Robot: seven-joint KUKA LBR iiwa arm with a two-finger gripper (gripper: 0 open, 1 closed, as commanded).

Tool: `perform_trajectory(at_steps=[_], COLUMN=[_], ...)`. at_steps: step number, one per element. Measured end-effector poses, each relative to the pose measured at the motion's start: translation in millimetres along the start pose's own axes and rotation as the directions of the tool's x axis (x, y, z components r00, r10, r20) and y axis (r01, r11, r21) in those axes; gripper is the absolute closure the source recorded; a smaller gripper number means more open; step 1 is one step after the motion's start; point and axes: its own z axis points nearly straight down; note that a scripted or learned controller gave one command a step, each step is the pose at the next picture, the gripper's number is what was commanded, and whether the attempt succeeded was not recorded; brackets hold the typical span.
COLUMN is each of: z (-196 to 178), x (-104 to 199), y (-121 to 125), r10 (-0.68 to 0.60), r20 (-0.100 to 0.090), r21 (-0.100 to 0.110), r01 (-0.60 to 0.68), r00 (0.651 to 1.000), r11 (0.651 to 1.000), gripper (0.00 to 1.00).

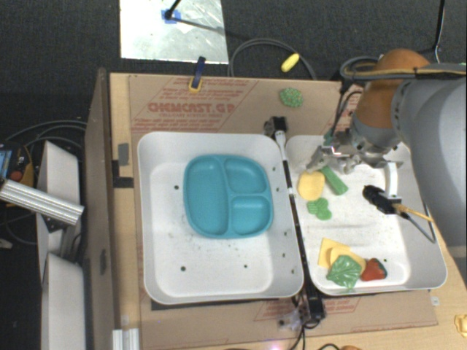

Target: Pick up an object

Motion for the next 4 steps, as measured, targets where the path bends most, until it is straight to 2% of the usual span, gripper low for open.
perform_trajectory(at_steps=[2,3,4], z=[-1,-1,-12], x=[2,-7,-7], y=[10,10,11], r10=[-0.005,-0.002,-0.005], r20=[-0.001,0.0,0.001], r21=[-0.002,-0.001,-0.005], r01=[0.005,0.002,0.005], r00=[1.0,1.0,1.0], r11=[1.0,1.0,1.0], gripper=[0.0,0.0,1.0])
